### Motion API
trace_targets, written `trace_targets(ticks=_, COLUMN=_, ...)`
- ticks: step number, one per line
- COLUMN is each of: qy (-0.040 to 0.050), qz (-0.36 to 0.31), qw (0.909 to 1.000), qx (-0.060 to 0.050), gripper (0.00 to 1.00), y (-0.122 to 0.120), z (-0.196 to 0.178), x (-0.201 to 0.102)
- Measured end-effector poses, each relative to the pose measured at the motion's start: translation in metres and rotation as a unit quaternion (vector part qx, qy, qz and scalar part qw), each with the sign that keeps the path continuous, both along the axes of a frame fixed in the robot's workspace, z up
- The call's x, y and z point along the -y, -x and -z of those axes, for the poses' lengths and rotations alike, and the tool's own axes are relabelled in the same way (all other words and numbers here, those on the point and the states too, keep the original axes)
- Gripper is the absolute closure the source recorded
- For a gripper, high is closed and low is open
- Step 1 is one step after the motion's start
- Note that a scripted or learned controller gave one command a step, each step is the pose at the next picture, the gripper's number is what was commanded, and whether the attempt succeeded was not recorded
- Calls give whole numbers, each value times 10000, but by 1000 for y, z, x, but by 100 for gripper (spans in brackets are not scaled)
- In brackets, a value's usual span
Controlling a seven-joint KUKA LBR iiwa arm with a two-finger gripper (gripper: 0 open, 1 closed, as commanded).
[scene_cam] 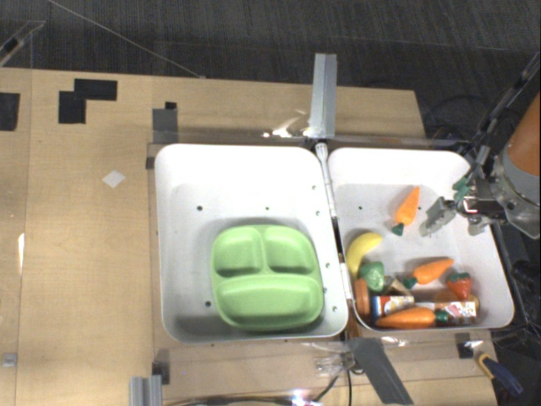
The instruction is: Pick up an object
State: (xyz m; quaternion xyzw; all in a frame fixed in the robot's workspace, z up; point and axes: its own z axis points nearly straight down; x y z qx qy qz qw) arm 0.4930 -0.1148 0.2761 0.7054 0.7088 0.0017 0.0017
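A: Wooden bench (76, 252), dark floor behind. Two white bins side by side. What's nearest the camera?

B: Right bin (372, 172), near edge: a pile of toy food. Long carrot (408, 317) along the near wall, a flat printed packet (427, 307) behind it, a reddish sausage-like piece (362, 295) at the near left corner. Then broccoli (372, 272), a second carrot (432, 269) and a small red piece (459, 285).

A: Left bin?

B: Left bin (182, 172) holds a green divided plate (267, 275), toward its near edge.

A: Farther back on the right?

B: Yellow lemon (363, 246) against the left wall, mid-depth. Beyond it a small carrot (407, 209), lying alone on bare floor toward the far half.

A: Claw?

B: Gripper (437, 216) is over the right bin's right side, arm coming in from the right edge. Can't tell how the claw is set, too small and blurry. Nothing visibly held.

A: Likely target?

B: My guess is the small carrot. It lies just left of the claw, close by. Long axis runs near-to-far, slightly tilted, green tip at the near end. Orange, tapered, well apart from the pile, so easiest to take.
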Motion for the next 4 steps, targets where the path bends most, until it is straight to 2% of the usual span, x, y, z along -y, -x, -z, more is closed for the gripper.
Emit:
trace_targets(ticks=1, qy=-7, qz=931, qw=9957, qx=-10, gripper=0, y=-64, z=99, x=9)
trace_targets(ticks=2, qy=0, qz=257, qw=9997, qx=7, gripper=0, y=-50, z=12, x=31)
trace_targets(ticks=3, qy=-10, qz=1941, qw=9810, qx=-9, gripper=0, y=-67, z=68, x=9)
trace_targets(ticks=4, qy=-12, qz=3283, qw=9446, qx=-12, gripper=0, y=-108, z=156, x=52)
